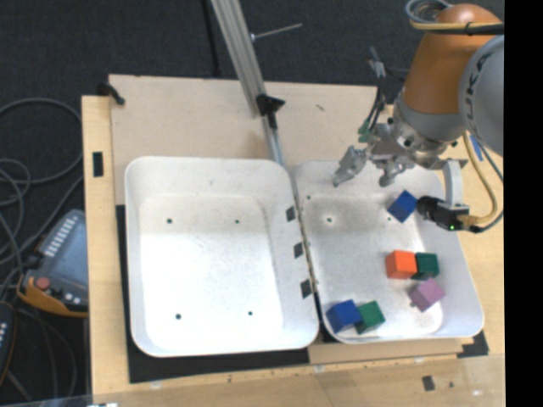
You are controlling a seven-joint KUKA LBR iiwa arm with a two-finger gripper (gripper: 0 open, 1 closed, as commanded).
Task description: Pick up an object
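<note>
Two white bins are set side by side on the bench (195, 117). The arm (445, 66) is seen entering from the right, its orange band above the wrist, and the gripper (366, 170) is held over the far edge of the right bin (339, 253). The two fingers are spread apart, one at the left (344, 171) and one at the right (389, 173), and nothing is seen between them. Six blocks are noted in the right bin. A blue block (402, 205) lies nearest the gripper, just below and right of it, not touched. An orange block (401, 264) and a dark green block (426, 264) are set against each other further toward the near side, with a purple block (426, 293) just below them. At the near edge a second blue block (343, 314) and a green block (370, 315) lie touching. The left bin (212, 253) is marked with a few small dark dots. A slanted aluminium post (242, 49) is fixed behind the bins. Cables and a pendant (53, 261) are seen on the floor at left.
</note>
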